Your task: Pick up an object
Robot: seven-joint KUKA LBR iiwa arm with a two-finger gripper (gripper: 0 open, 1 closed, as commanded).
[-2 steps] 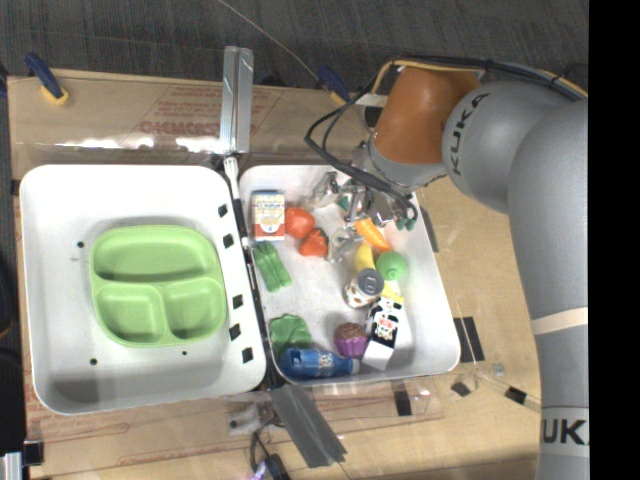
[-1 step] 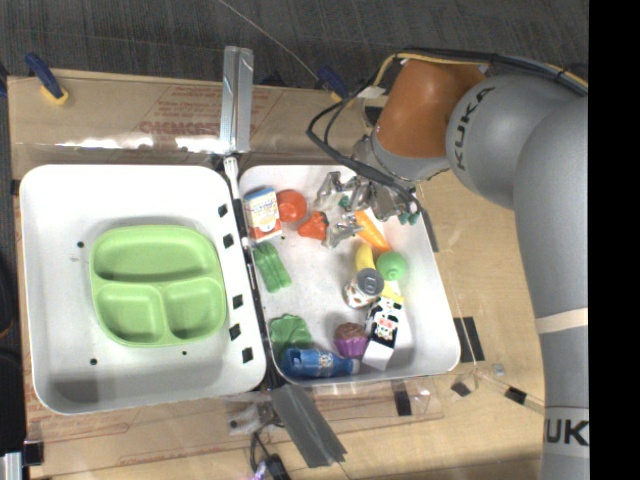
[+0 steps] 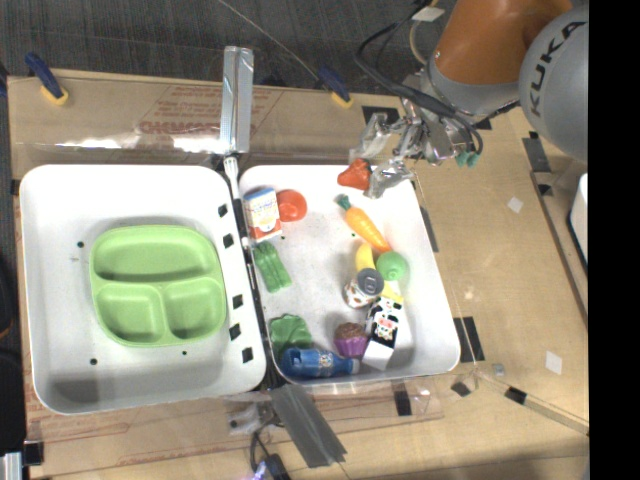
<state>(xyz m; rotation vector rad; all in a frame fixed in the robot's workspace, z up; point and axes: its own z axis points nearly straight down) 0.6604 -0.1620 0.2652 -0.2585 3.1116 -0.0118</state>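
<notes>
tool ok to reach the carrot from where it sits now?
Probably yes. The tool hovers at the right bin's far rim, holding a red piece; the carrot lies just below it, top exposed, nothing stacked over it.

So the small red-orange toy (image 3: pixel 353 176) sits right at the top rim of the right bin (image 3: pixel 432 298), tucked up against the gripper (image 3: pixel 385 173). It looks lifted off the bin floor, well apart from the carrot (image 3: pixel 364 226) below it.

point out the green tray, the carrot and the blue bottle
green tray (image 3: pixel 155 293), camera view, on the ridge between compartments
carrot (image 3: pixel 364 226), camera view, middle of its orange body
blue bottle (image 3: pixel 318 362), camera view, middle of its side
</notes>
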